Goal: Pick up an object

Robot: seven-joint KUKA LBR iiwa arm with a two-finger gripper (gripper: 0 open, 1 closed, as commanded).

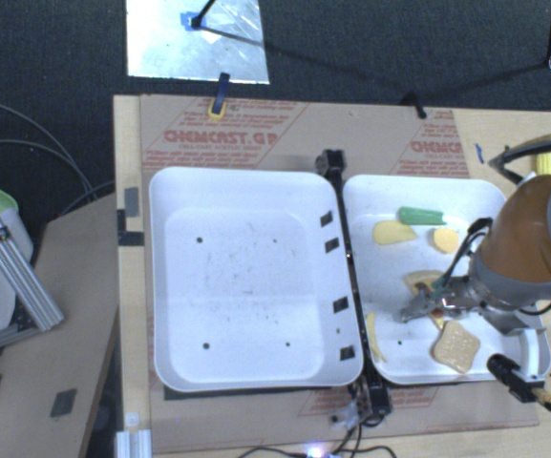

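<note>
My gripper (414, 309) is low over the middle of the right bin (485, 191), reaching in from the right below the orange band of the arm (533, 241). A tan flat piece (422, 281) lies just behind it, partly hidden by the wrist. A beige cracker-like square (456, 347) lies just right of it, toward the front. Further back are a green stick (420, 216), a yellow lump (392, 232) and a smaller yellow piece (445, 240). A pale yellow strip (371, 337) lies near the bin's left wall.
The left bin (246, 184) sits beside the right one, with a black divider (344, 256) and clips between them. Both rest on a cardboard sheet (218, 136). Cables (519, 153) loop at the right edge.
</note>
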